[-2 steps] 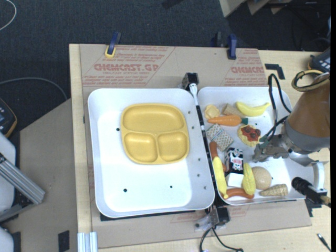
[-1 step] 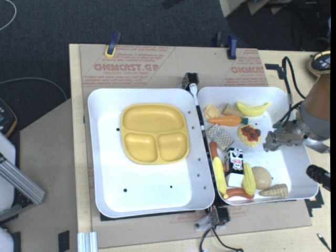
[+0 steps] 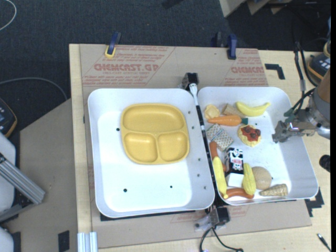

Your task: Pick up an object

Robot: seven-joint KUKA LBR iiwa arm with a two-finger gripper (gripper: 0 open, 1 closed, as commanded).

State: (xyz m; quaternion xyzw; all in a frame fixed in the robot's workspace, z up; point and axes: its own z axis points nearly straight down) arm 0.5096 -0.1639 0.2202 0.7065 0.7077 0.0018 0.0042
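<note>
Camera view from above, slanted: red "CHEMCAST GP" lettering printed twice along the top strip of the brown protective sheet on the bench [image 3: 163,62], once above each bin. Blue clamp with yellow tip [image 3: 111,45] at upper left of that sheet, darker blue clamp [image 3: 231,45] at upper right. Dark carpet beyond, loose cables at far left and bottom, metal framing at lower left corner.

Left bin [image 3: 105,156] at frame centre-left, carrying a yellow three-compartment plate [image 3: 155,133] in its upper half. Right bin [image 3: 299,161] just beside it, toy food crowded into its left part: banana [image 3: 253,108] at top, carrot [image 3: 224,121] below and left of it, small pizza-like round with red topping [image 3: 250,135], black-and-white cow-print carton [image 3: 235,160], corn cob [image 3: 249,179], pale potato-like lump [image 3: 262,176], long yellow piece [image 3: 219,176] along the left wall.

Gripper [image 3: 286,131] at the right of the frame, over the right bin's bare right side, level with the pizza-like round and apart from it to the right. Nothing seen between the fingers; opening width too blurred to tell.
</note>
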